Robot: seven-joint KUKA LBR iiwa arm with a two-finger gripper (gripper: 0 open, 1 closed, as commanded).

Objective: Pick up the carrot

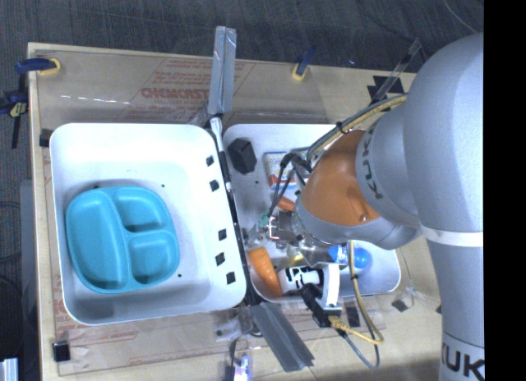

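The carrot (pixel 261 266) lies in the right bin (pixel 251 136), in its near-left corner, close against the wall that parts the two bins. It looks to rest on the bin floor, so by this view it is not picked up.

The arm (pixel 411 166) reaches in from the right and hangs low over the middle of that bin, its orange band covering much of the floor. The tool (pixel 278 235) sits beneath the wrist, just on the far side of the carrot and very near its upper end. The wrist hides it from above, so I cannot tell whether it is spread or pressed together, nor whether it touches the carrot. Nothing shows the carrot pinched.

As for progress, the approach seems made: the tool is in the right bin and close to the right thing. What is left is the real work, namely a firm grasp on the carrot and a lift clear of the bin.

Other things share the right bin: a black thing (pixel 241 156) at the far left, well apart from the carrot, and a blue thing (pixel 360 258) near the right side, partly under the arm. The left bin (pixel 123 153) holds a blue tray (pixel 122 237), which plays no part here.
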